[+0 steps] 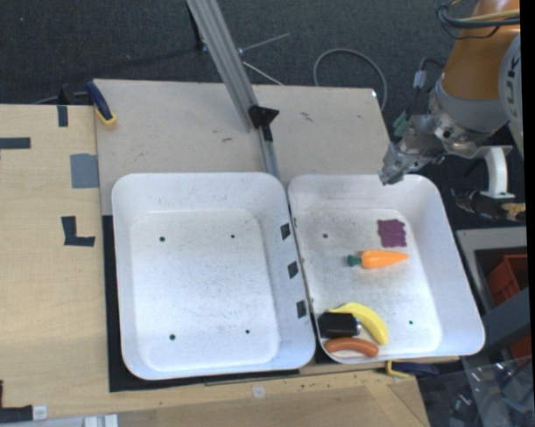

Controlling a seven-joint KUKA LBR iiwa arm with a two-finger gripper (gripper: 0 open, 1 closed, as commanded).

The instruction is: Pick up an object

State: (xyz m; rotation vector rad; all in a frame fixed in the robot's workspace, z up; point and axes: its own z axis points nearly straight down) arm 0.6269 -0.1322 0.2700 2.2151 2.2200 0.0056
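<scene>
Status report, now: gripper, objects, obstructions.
Gripper over right bin's far rim, holding nothing visible. Carrot, purple piece, banana, black block, red sausage all lying in bin. Carrot and purple piece unobstructed.

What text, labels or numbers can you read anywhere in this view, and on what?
None: no readable word, label, brand or number.
The carrot, banana, purple piece, black block and red sausage are unmarked.
The dark tape pieces on the bench are blank shapes.
The gripper carries no legible marking.
</scene>
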